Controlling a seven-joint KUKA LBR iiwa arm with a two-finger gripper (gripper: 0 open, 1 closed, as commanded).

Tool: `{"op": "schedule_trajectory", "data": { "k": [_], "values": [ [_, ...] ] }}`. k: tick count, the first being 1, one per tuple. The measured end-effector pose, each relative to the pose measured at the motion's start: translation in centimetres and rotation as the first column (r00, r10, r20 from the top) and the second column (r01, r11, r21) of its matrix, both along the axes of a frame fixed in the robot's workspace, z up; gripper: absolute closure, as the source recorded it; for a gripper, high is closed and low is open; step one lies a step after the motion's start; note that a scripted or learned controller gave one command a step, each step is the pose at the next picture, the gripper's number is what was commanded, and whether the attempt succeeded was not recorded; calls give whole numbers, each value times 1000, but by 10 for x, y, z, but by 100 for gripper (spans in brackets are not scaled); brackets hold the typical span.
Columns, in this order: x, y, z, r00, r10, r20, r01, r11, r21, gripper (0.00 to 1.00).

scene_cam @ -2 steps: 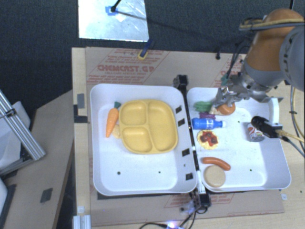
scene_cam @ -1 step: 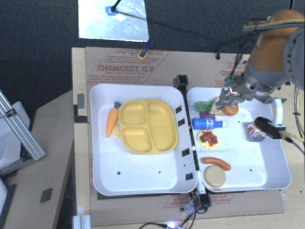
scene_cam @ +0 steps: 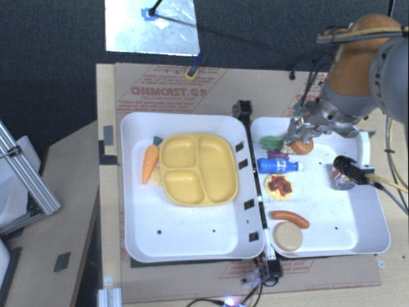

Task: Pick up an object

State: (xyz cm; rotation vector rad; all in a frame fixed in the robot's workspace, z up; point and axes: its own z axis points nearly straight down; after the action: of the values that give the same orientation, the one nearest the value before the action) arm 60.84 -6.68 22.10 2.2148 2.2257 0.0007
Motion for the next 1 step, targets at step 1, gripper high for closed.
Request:
{"op": "schedule_trajectory", "data": {
  "k": [1],
  "values": [
    [-7,-1,13,1000,-3,1,3,1000,1,100]
  ]
}}
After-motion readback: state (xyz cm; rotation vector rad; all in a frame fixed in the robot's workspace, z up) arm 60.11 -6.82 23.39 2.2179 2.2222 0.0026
